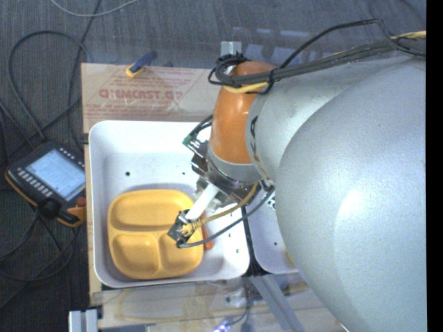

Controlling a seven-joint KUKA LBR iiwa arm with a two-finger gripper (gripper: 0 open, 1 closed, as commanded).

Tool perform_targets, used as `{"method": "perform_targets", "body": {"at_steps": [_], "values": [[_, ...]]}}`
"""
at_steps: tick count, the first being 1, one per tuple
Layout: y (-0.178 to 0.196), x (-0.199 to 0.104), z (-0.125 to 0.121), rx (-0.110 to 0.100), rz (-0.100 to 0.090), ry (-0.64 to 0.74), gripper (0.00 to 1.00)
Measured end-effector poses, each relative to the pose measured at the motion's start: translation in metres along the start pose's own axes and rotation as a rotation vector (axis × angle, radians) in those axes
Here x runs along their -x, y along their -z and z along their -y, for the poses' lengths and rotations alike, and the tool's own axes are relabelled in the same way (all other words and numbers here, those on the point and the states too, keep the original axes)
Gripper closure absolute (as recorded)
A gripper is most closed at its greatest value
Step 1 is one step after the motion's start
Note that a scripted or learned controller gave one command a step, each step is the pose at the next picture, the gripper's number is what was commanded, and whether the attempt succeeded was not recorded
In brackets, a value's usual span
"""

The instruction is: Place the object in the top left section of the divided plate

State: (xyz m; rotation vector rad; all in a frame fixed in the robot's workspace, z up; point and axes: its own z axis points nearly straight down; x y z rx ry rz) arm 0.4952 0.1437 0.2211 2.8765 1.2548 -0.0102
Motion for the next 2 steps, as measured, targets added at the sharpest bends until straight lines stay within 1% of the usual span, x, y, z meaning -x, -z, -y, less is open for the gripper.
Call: {"method": "perform_targets", "body": {"at_steps": [1, 2], "values": [[-0.0001, 0.0, 0.0001, 0.0, 0.0, 0.0, 0.0], [-0.0001, 0.0, 0.0001, 0.0, 0.0, 0.0, 0.0]]}}
